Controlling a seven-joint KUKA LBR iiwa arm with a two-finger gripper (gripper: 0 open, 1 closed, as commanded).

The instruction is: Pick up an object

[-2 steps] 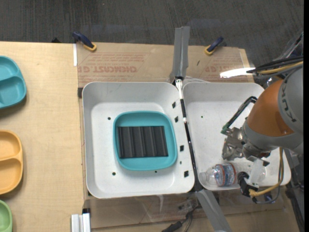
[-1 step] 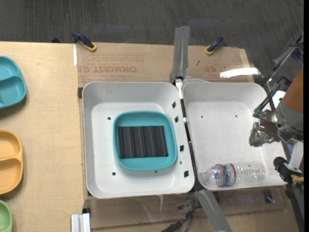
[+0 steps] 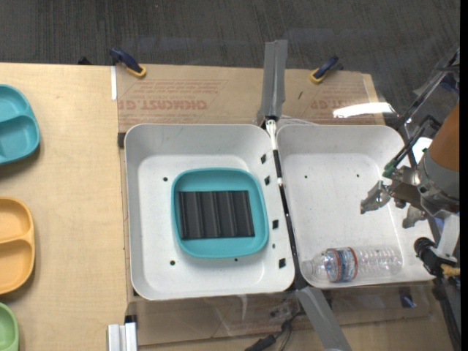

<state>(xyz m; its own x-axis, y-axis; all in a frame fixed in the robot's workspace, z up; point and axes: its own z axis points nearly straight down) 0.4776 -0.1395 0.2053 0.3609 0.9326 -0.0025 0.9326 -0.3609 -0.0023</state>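
A clear plastic water bottle (image 3: 355, 262) with a blue label lies on its side along the near wall of the right bin (image 3: 329, 159). My gripper (image 3: 385, 212) hovers over the right part of that bin, a little beyond the bottle and apart from it. It is open, with nothing between its fingers. In the left bin (image 3: 146, 196) a teal tray (image 3: 217, 213) with a dark ribbed inside lies flat.
Teal (image 3: 14, 134), orange (image 3: 13, 243) and green (image 3: 6, 327) divided plates lie on the wooden bench at the far left. Cardboard (image 3: 190, 97) lies behind the bins, held by two clamps. A grey bar (image 3: 273, 79) runs between the bins.
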